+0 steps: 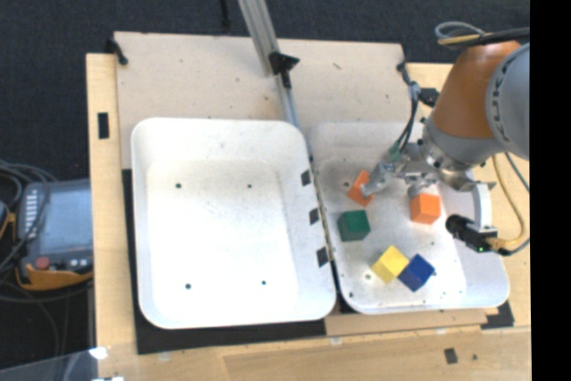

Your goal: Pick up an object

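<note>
Arm (pixel 477 107) over the right bin (pixel 477 285), tool (pixel 403 177) low among the blocks.
Camera view: the tool sits between two orange blocks, one (pixel 359 187) just left of it, one (pixel 426 208) just right; whether its fingers grip anything I cannot tell. Green (pixel 354 225), yellow (pixel 389 264) and blue (pixel 416 272) blocks lie nearer the front.

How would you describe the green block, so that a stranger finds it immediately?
Look in the right bin, the one under the grey and orange arm. The green block sits near its left wall, below a small orange block. It is the only green thing there; its neighbours are orange, yellow and blue.
</note>
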